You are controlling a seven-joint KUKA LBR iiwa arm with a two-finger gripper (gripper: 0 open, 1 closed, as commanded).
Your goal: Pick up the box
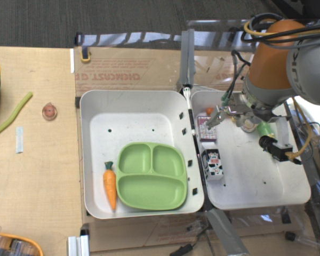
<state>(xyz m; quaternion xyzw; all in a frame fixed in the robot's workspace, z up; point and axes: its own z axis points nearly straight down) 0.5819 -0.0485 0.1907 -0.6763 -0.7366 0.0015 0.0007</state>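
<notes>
The left bin (90, 143), in the middle of the frame, holds a green divided plate (152, 177) with a carrot (110, 185) lying just beside its left edge. On the bare bench at the far left lie a long green pod (13, 113), a small pinkish round thing (49, 111) and a pale strip (19, 140).

The box (206, 128), pink and white, lies flat in the right bin (256, 191), against that bin's left wall near its upper end. A small black-and-white carton (212, 163) sits just below it along the same wall, and a tiny orange thing (208, 111) lies just above it. A green object (266, 128) lies further right.

The gripper (236, 115) hangs over the upper part of the right bin, close to the box's upper right corner. Whether it is spread apart or closed together cannot be told, nor whether it touches the box.
</notes>
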